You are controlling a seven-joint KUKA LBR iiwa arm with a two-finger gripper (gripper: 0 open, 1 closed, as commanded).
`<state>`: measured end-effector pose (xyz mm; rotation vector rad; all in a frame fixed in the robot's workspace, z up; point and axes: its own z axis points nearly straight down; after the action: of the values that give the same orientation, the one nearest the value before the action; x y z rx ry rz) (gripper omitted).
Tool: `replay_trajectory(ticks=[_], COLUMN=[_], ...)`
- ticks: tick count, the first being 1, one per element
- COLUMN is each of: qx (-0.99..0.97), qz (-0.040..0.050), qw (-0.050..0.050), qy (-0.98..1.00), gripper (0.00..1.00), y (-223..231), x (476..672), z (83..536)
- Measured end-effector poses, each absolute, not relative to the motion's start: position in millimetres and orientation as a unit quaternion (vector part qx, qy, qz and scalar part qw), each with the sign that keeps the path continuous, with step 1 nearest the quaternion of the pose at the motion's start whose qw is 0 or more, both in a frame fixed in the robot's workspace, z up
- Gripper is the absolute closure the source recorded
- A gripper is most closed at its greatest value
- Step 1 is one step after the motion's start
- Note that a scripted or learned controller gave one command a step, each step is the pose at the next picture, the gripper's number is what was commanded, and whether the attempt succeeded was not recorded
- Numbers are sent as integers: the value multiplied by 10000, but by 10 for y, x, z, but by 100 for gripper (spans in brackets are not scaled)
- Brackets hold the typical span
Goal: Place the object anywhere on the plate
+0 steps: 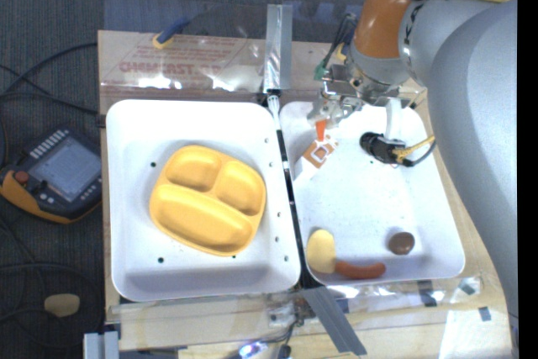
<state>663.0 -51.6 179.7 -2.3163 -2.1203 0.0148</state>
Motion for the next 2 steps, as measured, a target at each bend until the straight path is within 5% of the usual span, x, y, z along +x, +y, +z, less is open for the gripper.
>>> replay_trajectory(ticks=[2], qx=[-6886], qz=[36], qw=[27], qy=[-7251], gripper=[100], y=[821], x=[5792], z=[1795])
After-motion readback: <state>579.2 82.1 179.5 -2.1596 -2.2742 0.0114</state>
